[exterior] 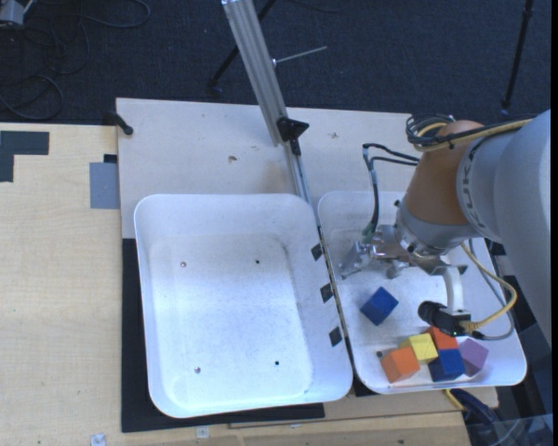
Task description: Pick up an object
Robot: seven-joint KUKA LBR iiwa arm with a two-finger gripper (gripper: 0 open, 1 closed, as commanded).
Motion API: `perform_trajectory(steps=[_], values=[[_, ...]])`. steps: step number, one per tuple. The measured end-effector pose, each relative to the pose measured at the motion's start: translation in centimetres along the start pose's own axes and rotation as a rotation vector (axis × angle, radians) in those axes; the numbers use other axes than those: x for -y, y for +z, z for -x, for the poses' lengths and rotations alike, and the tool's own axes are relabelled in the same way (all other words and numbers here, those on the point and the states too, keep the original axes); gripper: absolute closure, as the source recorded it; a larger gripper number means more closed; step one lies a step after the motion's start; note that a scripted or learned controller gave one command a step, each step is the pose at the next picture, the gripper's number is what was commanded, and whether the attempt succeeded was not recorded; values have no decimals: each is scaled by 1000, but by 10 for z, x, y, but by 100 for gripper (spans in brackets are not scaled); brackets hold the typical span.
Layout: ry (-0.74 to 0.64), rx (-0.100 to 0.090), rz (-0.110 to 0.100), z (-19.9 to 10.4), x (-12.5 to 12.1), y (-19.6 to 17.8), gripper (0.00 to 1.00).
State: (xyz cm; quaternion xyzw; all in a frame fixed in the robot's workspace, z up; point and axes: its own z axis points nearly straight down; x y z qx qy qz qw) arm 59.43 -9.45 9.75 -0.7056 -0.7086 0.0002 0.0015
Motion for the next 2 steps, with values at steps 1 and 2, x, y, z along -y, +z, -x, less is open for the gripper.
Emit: perform_trajectory(steps=[1, 2], values=[[4, 3, 5, 5, 31, 5, 0], [6, 3, 7, 8, 79, 5, 0]])
